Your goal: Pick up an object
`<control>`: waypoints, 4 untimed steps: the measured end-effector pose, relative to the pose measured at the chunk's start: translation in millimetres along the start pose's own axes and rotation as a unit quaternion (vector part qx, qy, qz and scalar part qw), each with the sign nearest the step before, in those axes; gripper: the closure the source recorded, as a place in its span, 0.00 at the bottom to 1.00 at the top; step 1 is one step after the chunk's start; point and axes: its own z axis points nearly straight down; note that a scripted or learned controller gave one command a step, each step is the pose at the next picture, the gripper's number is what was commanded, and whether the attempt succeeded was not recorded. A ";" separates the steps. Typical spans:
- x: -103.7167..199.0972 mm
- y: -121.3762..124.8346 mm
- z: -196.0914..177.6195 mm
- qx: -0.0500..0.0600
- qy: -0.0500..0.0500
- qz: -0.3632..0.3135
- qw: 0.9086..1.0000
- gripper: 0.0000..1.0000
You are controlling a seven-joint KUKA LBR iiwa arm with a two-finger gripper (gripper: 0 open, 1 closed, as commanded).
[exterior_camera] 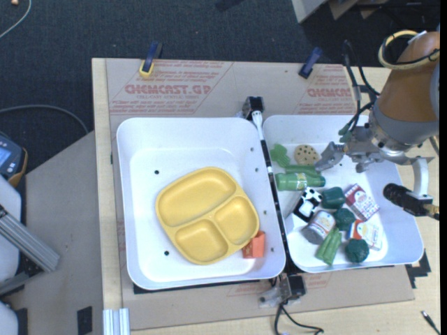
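Even, bright overhead light washes both white bins [133, 208]; shadows stay soft, detail slightly grainy, floor dim.

I log the bench [209, 82]: a brown board printed with red lettering, held at its far edge by two clamps, one yellow-tipped [149, 60], one blue [309, 63]. Dark carpet [140, 12] lies beyond it. A thin cable [42, 16] curves across the carpet at upper left. Black clips sit between the bins, one at the far end [253, 106], one at the near end [290, 287] with wires trailing off. At far left I see a dark device with an orange edge [10, 159] and a grey metal rail [28, 239].
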 end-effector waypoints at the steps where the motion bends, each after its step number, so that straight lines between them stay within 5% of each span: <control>1: 0.0 3.0 -6.4 -0.006 -0.001 -0.001 1.000 0.00; 2: 10.2 1.6 44.1 -0.003 0.000 -0.001 1.000 0.00; 3: 10.9 10.2 70.1 -0.019 -0.002 -0.002 1.000 0.00; 4: 10.6 9.3 62.5 -0.018 -0.002 -0.001 1.000 1.00</control>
